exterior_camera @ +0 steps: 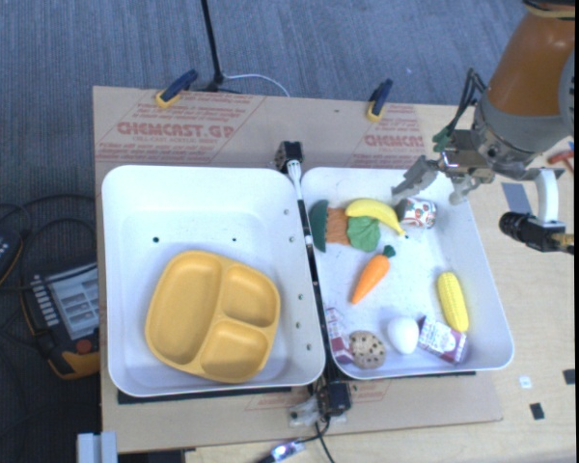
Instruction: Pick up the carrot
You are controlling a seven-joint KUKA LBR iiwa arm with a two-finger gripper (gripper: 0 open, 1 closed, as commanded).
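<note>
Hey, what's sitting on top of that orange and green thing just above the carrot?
A banana lies across its top and a green leaf overlaps its right side. Whatever of the orange and green thing sits beneath them is covered. The carrot lies apart, just below.

Robotics lab: clamped cardboard sheet (174, 128) on bench, grey carpet (77, 27), cables, handheld controller (63, 302).

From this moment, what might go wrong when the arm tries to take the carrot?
1. The claw hangs near the right bin's far rim, apart from the carrot; on its way down it may bump the small can or the banana.
2. The carrot's green top lies close to the green leaf, so the claw may catch that too.
3. The carrot lies slanted, so a badly turned claw may push it aside.
</note>
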